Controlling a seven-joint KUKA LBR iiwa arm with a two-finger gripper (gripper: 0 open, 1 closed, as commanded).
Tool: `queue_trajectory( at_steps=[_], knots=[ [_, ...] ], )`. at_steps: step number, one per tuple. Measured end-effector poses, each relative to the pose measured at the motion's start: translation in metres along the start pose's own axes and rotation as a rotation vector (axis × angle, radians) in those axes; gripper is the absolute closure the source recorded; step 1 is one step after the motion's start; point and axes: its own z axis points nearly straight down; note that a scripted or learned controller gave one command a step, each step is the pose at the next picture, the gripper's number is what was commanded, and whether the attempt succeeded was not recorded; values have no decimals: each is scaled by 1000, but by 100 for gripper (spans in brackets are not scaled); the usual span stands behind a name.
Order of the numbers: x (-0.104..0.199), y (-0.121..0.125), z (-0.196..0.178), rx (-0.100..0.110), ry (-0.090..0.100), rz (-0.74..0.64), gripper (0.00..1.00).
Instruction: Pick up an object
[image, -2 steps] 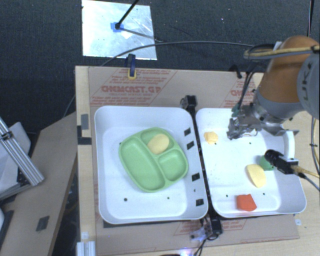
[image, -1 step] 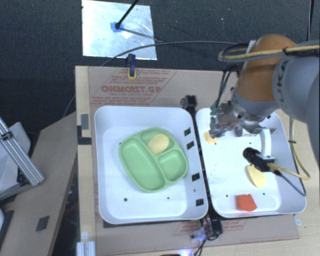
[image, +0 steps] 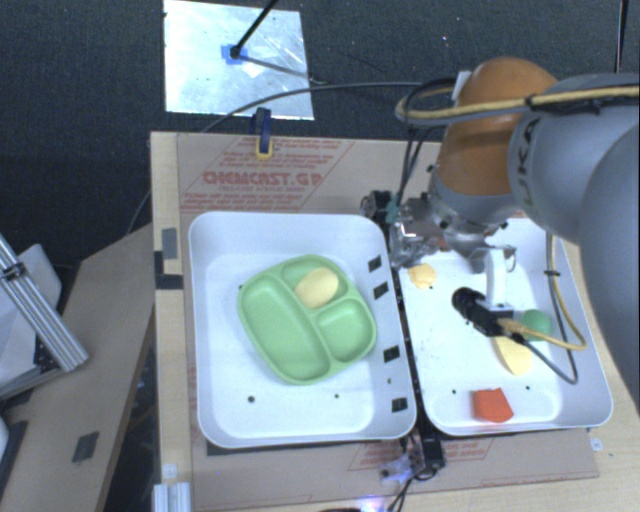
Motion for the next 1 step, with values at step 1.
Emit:
queue_trajectory(
  at_steps=[1],
  knots=[
    [45, 6, 9, 1, 0, 0, 100]
  ],
)
